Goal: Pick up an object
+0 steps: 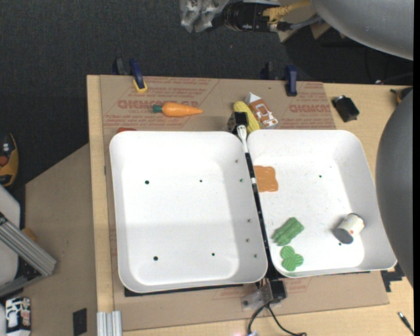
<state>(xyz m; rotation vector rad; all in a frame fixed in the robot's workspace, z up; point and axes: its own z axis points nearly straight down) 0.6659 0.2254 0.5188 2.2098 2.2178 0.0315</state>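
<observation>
the gripper (197, 14) shows at the top edge of the view, a pale metallic cluster over the dark floor, well above the bench and apart from both bins; whether it is open or closed cannot be told, and nothing is seen held in it. the grey arm (367, 23) bulks across the top right corner and down the right side.

below, on the cardboard board (98, 131), lie an orange toy carrot (178, 110) above the left bin (131, 157), and a yellow corn cob (244, 110) with a small orange-and-white packet (262, 113) beside it, near the top of the seam between the bins.

the right bin (341, 144) carries the pickable objects: a flat orange piece (266, 178) just beside its left wall, a green ridged piece (288, 231) lower down, a round green leafy piece (291, 258) near the bottom rim just below it, and a small white-and-grey cylinder (349, 227) with an orange end toward the right wall, apart from the green ones.

two blue clamps (138, 75) hold the board's top edge.
</observation>
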